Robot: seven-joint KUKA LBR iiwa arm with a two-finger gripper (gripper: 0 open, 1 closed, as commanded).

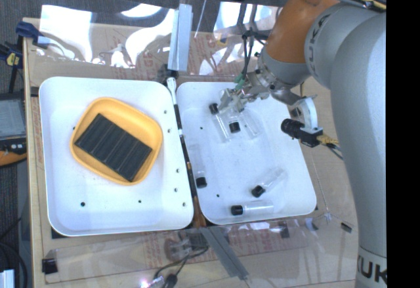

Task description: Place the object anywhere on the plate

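gripper: clear-fingered two-finger gripper [233, 109] hovering over right white bin [298, 168], fingers' state I cannot tell
object: clear black-capped vials [269, 183] lying loose there
target: yellow plate [85, 124] sitting in left bin
risk: slick vial rolling, slipping out

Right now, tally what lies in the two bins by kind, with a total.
Yellow plate: 1
Dark ribbed rectangular slab on the plate: 1
Clear vials with black caps, right bin: 5 that I can make out, e.g.
Total: 7
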